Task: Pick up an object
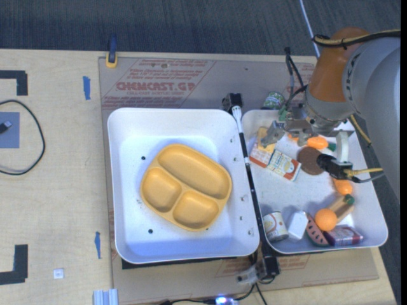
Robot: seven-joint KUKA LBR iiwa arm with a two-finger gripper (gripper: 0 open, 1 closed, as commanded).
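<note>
Hovering over the right bin [376, 230].
My jaws sit at twelve o'clock above the carton [275, 159]; their opening I cannot tell.

Two bins side by side on the bench, arm reaching in from the right.

The left bin [124, 170] holds a three-compartment tray [184, 186] near its middle. The right bin [375, 224] holds a carton [275, 161] at its left, a round disc [311, 160] beside it to the right, and along the front edge a can [275, 225], a small block [297, 225], a watermelon slice [314, 230] and a ball [326, 219]. The gripper [286, 126] sits over the bin's back part, behind the carton.
</note>
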